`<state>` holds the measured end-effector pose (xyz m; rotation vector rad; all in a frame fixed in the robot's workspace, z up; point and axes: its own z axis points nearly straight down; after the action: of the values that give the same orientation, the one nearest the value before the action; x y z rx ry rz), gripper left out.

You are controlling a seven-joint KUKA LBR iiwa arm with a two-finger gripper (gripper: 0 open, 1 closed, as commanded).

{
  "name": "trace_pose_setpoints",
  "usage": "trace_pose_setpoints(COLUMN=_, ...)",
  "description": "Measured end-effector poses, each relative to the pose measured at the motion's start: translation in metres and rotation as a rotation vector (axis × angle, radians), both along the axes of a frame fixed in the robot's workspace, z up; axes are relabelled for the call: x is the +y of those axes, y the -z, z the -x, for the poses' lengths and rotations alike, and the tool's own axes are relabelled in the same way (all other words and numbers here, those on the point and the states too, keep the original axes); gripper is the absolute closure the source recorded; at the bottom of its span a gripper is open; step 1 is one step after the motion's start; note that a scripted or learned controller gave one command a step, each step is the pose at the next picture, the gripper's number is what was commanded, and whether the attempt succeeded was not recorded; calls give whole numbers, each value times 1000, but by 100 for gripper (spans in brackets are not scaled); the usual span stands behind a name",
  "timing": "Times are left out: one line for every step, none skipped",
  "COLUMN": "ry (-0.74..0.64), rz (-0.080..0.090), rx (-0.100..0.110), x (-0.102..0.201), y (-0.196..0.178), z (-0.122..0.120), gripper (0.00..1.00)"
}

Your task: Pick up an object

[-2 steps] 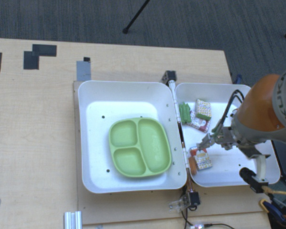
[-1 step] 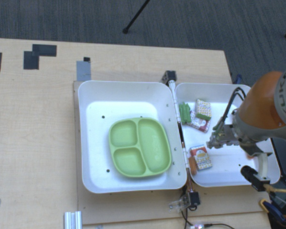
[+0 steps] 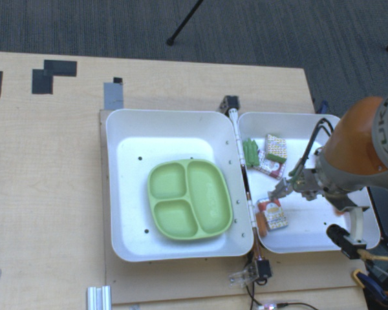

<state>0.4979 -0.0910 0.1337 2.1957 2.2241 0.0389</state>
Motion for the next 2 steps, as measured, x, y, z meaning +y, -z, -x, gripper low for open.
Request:
trace_pose_setpoints(ry=9, rz=2, rx=14, x=-5, y=44, z=5, gripper=0)
trace_pose_setpoints(ry=6, rz=1, rx=5, x=-4, y=31, z=2, gripper=100)
